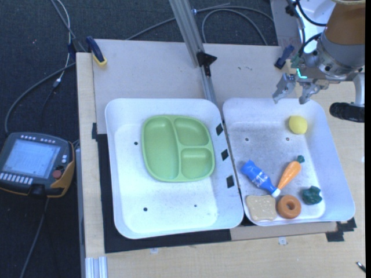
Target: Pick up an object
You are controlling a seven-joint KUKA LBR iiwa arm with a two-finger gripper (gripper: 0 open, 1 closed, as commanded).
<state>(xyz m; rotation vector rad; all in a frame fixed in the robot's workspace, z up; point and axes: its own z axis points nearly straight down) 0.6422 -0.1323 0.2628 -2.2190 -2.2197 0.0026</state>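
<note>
My gripper (293,95) hangs over the back edge of the right bin (255,117), open, with nothing between its fingers. In that bin lie a yellow lemon (298,124) just in front and to the right of the gripper, a blue bottle (258,177), an orange carrot (289,175), a brown doughnut (288,207), a slice of toast (261,208) and a dark green broccoli piece (312,195). The left bin (124,155) holds a green divided plate (178,147).
A metal pole (191,28) slants up from between the two bins at the back. A teach pendant (35,164) lies on the floor to the left. Cables run across the dark carpet behind the bench.
</note>
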